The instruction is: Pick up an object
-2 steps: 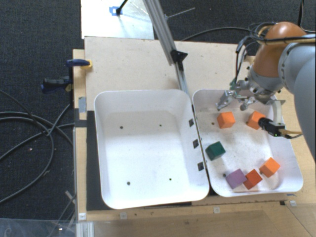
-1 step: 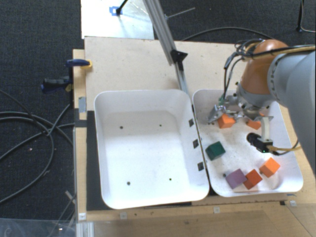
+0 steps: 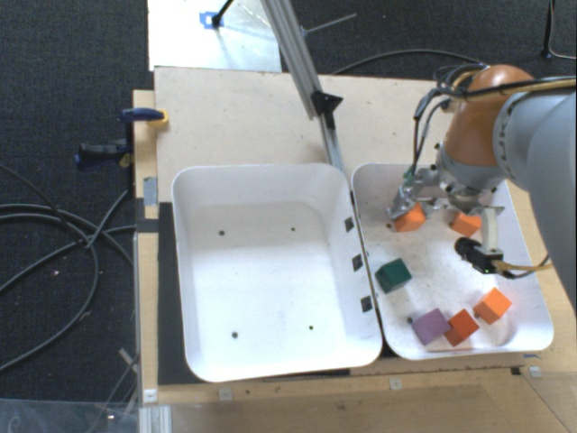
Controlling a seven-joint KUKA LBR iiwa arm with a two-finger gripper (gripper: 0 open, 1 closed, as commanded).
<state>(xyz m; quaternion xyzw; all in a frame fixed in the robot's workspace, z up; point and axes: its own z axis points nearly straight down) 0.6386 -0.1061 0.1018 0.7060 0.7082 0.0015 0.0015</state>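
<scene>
My gripper (image 3: 410, 207) hangs over the upper left part of the right bin (image 3: 532, 332), pointing down from the grey and orange wrist. An orange block (image 3: 413, 218) sits between its fingertips, and the gripper is shut on it. A second orange block (image 3: 466, 224) lies just to the right, partly under the wrist. A dark green block (image 3: 393, 275) rests lower down near the bin's left wall. Close to the front edge lie a purple block (image 3: 431, 325), a red-orange block (image 3: 462, 327) and an orange block (image 3: 492, 305).
The left bin (image 3: 194, 197) adjoins the right one along a shared wall with black clips (image 3: 358, 262). A slanted metal pole (image 3: 297, 52) crosses above the bench to the divider. A black cable fitting (image 3: 476, 257) hangs from the wrist over the right bin.
</scene>
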